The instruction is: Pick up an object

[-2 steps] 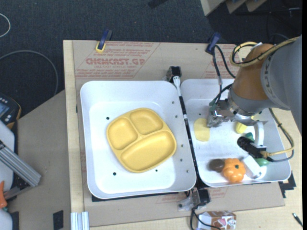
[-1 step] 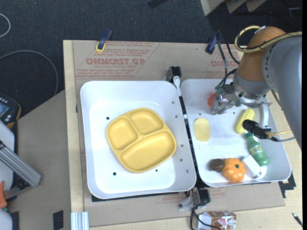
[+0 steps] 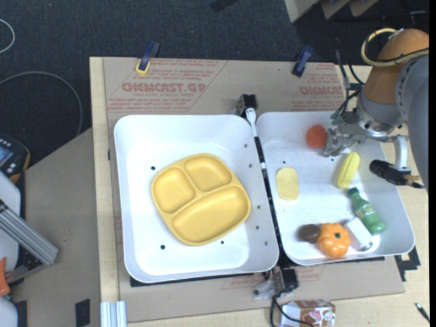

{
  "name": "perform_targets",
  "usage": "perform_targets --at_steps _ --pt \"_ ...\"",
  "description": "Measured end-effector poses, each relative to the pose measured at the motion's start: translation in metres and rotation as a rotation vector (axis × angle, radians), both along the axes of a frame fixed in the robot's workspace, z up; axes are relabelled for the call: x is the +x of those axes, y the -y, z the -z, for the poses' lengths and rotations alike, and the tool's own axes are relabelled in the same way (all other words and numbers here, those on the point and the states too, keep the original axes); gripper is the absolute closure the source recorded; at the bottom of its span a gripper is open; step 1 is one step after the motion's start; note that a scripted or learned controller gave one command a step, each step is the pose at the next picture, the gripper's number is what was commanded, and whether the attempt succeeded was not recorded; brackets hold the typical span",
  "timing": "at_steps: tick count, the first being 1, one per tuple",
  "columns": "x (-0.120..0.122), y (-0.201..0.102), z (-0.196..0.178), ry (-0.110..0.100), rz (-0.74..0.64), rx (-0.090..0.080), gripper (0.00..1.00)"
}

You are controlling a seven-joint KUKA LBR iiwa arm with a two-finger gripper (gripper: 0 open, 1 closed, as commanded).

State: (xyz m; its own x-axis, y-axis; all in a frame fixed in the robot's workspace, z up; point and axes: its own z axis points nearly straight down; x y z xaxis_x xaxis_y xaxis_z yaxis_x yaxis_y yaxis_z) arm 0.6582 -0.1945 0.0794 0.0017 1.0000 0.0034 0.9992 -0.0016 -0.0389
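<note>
The right bin (image 3: 381, 240) holds a small red-orange round object (image 3: 315, 136) at its far side, a yellow corn cob (image 3: 347, 169), a pale yellow flat piece (image 3: 287, 182), a green bottle (image 3: 366, 212), an orange pumpkin (image 3: 334, 239) and a dark brown object (image 3: 310, 233). My gripper (image 3: 335, 144) hangs low over the bin's far right part, just right of the red-orange object and above the corn cob. Nothing shows between its fingers.
The left bin (image 3: 133, 182) carries a yellow divided plate (image 3: 199, 197). Both bins rest on a cardboard sheet (image 3: 170, 87) held by clamps at the far edge. The grey arm with its orange band (image 3: 398, 53) reaches in from the right.
</note>
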Motion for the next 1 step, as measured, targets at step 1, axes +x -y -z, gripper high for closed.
perform_targets --at_steps 1 --pt "0.0086 0.0313 -0.0082 0.043 0.0 -0.007 1.0"
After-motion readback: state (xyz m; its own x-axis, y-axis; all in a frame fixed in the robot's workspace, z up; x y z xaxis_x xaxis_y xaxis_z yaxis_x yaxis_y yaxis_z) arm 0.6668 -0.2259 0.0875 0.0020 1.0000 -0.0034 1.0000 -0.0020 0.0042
